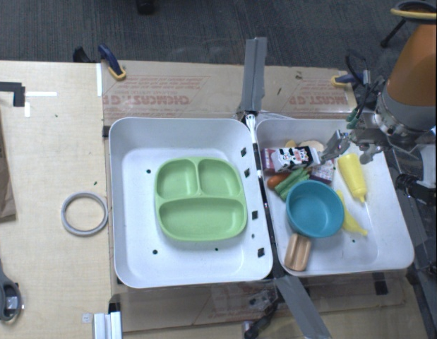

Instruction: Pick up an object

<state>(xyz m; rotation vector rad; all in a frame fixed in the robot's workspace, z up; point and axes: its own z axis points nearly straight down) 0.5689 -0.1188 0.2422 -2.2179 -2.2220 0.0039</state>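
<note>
Yellow bottle [354,176] is lying at 5 o'clock of your gripper [349,147]; claw state unclear, so you're aiming for its middle.

Dark grey carpet floor [133,20] behind light wood bench [49,161].

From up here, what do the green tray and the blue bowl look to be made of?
The tray looks like moulded plastic: matte, even pale green, with rounded dividers. The bowl is probably plastic too: uniform blue, smooth, with a soft sheen on its rim. Neither can be confirmed by sight.
</note>
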